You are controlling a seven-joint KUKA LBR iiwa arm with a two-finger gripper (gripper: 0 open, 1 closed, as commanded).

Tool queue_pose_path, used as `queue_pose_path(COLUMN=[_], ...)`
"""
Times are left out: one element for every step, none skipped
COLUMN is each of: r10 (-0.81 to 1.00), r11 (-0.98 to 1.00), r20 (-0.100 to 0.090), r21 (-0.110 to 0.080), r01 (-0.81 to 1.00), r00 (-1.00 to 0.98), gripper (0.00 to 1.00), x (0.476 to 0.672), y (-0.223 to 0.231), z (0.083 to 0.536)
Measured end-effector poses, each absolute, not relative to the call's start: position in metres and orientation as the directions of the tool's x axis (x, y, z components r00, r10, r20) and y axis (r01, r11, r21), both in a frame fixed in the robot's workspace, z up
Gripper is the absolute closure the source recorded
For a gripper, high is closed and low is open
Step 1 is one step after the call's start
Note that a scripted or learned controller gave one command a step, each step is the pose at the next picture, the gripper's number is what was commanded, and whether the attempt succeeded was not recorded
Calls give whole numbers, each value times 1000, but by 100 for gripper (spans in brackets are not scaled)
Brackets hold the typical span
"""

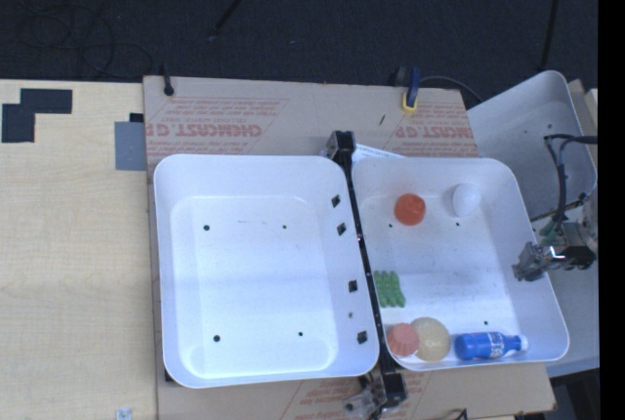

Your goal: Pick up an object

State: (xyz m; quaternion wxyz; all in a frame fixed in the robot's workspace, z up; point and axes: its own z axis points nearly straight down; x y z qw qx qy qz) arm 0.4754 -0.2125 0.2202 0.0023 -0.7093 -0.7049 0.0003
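We find the gripper (532, 264) at the right bin's (488, 174) right rim, its state indeterminate, poised beside the blue bottle (488, 346).

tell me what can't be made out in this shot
- Hand at the right bin's right edge in the camera view: too small and dark to read its state.
- White object: blends into the bin, shape unclear.
- Blue bottle: label too small to read.
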Motion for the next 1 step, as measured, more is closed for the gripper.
queue_pose_path(r10=[1000], r11=[-7], r20=[3], r21=[-3], r01=[1000], r00=[7], gripper=[100], x=[475], y=[-213], z=[220])
